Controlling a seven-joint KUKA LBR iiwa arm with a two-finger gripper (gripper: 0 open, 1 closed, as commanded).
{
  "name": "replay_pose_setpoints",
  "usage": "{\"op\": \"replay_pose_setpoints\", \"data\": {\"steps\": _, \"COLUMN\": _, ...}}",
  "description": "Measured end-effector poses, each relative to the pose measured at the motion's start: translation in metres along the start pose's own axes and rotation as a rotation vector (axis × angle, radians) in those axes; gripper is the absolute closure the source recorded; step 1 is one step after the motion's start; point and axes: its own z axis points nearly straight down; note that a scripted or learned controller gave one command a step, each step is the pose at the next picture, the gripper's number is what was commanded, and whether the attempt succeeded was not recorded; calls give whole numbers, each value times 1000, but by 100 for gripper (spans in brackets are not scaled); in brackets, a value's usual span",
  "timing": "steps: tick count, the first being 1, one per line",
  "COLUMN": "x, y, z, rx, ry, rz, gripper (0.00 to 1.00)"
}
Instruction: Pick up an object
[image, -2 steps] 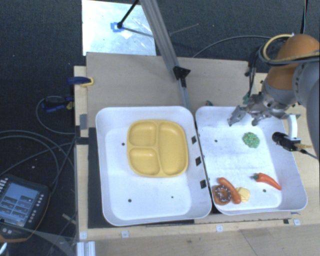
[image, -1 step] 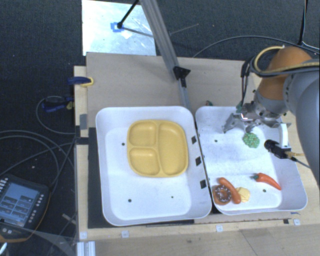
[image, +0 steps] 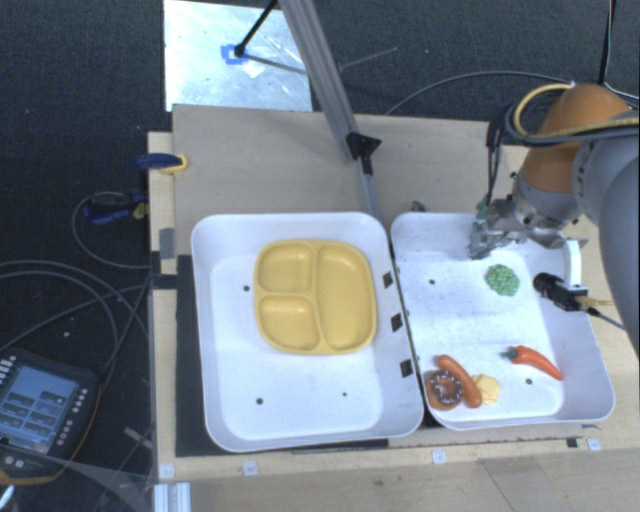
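- Nearest the camera, along the front wall of the right bin (image: 585, 400), lie a chocolate doughnut (image: 442, 389), a sausage (image: 458, 378) lying against it, and a small pale yellow piece (image: 487, 387) just beside them. Packed so close to the wall and to each other, they leave little room for a clean grip.
- A little further in, an orange carrot (image: 534, 361) lies alone on the bin floor, near the right wall but with bare floor on its left.
- In the left bin (image: 215, 400), a yellow divided plate (image: 314, 296) sits near the middle, apart from every wall.
- Further back in the right bin, a green broccoli piece (image: 502, 279) stands clear on all sides; it looks the easiest thing to take.
- Farthest, the gripper (image: 488, 237) hangs over the bin's back part, just beyond the broccoli. Whether its fingers are wide or narrow, I cannot tell; nothing is visibly held.
- The surface (image: 260, 150) beyond the bins is bare board.
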Motion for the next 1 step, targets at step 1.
{"op": "replay_pose_setpoints", "data": {"steps": 1, "x": 0, "y": -5, "z": -47, "rx": -1, "ry": 2, "rz": 7, "gripper": 100}}
